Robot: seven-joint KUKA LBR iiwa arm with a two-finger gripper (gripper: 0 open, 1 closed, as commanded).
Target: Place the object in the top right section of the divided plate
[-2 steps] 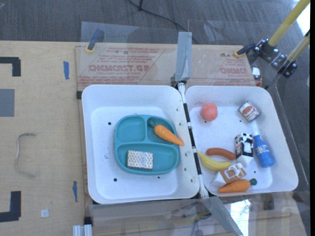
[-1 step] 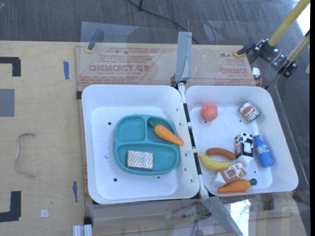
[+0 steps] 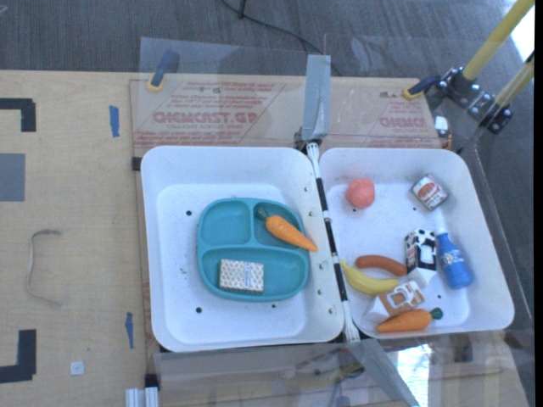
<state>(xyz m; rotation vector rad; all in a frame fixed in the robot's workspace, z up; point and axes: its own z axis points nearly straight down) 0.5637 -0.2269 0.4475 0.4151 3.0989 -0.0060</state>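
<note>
Carrot [image 3: 290, 232] is lying in the top right section of the teal divided plate [image 3: 212, 253], its orange tip hanging out over the plate's right rim toward the wall of the left white bin [image 3: 170, 312]. A waffle-like cracker square [image 3: 242, 275] is sitting in the plate's large lower section. The gripper's state cannot be told from this view.

In the right white bin [image 3: 484, 312], a second carrot [image 3: 405, 320] is resting at the near edge, touching a small carton [image 3: 405, 298]. A banana [image 3: 370, 281] is lying against a hot dog sausage [image 3: 382, 264], with a blue bottle [image 3: 455, 263], a black and white cow-patterned item [image 3: 419, 248], a small can [image 3: 429, 192] and a pink ball [image 3: 361, 192] nearby.

Judging from this, the main risk is the overhanging carrot: a nudge could be tipping it off the rim into the bin. If another object is meant for that section, the crowding there could be pushing one piece out, and the clustered items at right could be dragged along together.
</note>
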